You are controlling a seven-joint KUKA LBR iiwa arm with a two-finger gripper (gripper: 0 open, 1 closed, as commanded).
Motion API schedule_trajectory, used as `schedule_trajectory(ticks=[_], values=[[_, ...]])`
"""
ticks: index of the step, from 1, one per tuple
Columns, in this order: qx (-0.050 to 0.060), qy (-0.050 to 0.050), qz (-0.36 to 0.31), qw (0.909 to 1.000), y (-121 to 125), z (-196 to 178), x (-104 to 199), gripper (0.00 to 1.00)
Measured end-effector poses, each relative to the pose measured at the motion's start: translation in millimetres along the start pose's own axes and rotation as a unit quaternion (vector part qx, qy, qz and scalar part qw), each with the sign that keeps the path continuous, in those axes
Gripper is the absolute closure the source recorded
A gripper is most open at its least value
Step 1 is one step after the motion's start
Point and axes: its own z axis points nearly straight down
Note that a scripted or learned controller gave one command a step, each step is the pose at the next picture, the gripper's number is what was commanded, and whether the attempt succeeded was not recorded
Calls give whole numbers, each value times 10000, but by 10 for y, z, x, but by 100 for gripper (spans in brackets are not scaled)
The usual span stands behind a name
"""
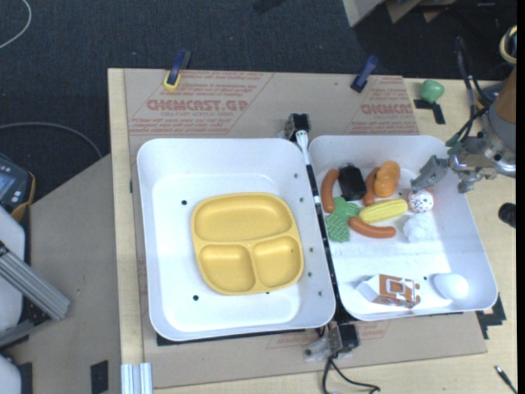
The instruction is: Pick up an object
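Pincer point(444, 173) hangs with fingers spread apart, holding nothing, over the right bin point(459, 245), just above a small spotted ball point(421, 202) lying beside the corn cob point(384, 211).

Robotics lab: cardboard-topped bench point(246, 97) w/ clamps point(175, 71), two white bins point(156, 220), loose cables point(472, 72), dark carpet.
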Motion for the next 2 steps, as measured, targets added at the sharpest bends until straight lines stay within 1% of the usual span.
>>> schedule_trajectory(ticks=[1, 2], values=[[-72, -17, -17, 10000, 32, -81, 4, 0], [-48, -10, -16, 10000, -45, 381, 5, 0]])
